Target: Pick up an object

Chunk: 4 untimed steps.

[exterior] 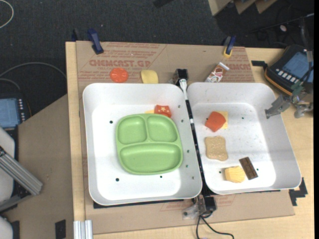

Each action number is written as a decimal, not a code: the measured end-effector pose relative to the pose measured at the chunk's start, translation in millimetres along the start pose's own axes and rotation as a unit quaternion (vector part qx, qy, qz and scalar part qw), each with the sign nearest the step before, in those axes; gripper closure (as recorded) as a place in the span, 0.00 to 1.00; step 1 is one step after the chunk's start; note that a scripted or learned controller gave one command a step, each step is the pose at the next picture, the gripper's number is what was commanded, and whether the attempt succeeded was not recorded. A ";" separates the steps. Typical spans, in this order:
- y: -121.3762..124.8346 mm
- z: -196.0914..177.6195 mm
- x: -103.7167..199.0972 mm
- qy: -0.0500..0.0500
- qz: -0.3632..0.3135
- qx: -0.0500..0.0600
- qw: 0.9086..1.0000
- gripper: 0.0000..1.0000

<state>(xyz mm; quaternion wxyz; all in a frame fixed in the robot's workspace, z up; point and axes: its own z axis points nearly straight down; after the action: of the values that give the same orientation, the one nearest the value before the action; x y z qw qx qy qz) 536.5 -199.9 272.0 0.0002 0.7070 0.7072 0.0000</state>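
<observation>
Left bin (94, 133): green tray (148, 144) with three wells, centre; small red block (162, 110) just beyond its far edge, with a sliver of yellow beside it.

Right bin (279, 148): red piece (215, 121) on something yellow, far left; tan slice (216, 148) nearer; yellow lump (234, 174) and brown bar (248, 168) at the near edge, apparently touching.

Table (75, 83), beyond the bins: orange disc (119, 75), yellow piece (149, 76), small packet (216, 74).

Gripper (275, 108): at the right bin's far right rim, above the wall, well apart from every item. State of jaws: cannot tell; nothing seen between them.
</observation>
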 end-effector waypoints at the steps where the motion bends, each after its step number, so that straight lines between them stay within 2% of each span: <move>1: -11.8 116.9 66.7 0.004 -0.003 0.007 1.000 0.00; 2: 14.1 189.3 110.3 0.002 -0.001 0.000 1.000 0.00; 3: -45.8 184.5 94.3 0.000 0.003 -0.002 1.000 0.00; 4: 34.6 185.1 58.9 -0.002 -0.001 -0.004 1.000 0.00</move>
<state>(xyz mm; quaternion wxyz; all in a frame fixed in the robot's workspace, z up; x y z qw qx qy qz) 571.2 -141.0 86.9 0.0044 0.7065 0.7077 0.0019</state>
